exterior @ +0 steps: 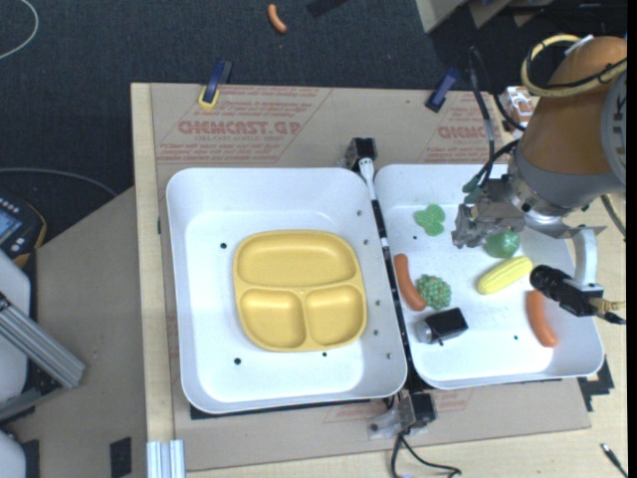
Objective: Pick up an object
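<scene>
The right bin [572,358] holds several small items. Among them are a yellow corn cob [505,274], a green broccoli piece [434,290], a flat green leafy piece [430,218] and two orange-red sausages [406,281] [542,319]. A black block [445,324] lies near the bin's front. My gripper [484,227] hangs low over the bin's back middle. It sits directly beside and partly over a round green item [504,243], just behind the corn cob. The gripper body hides part of that green item, and I cannot tell whether they touch.
The left bin [199,267] carries a yellow divided plate [299,289]. A black divider clip [361,151] sits between the bins at the back. Blue clamps [213,83] [442,91] hold the cardboard base. Another orange sausage [277,17] lies on the dark floor behind.
</scene>
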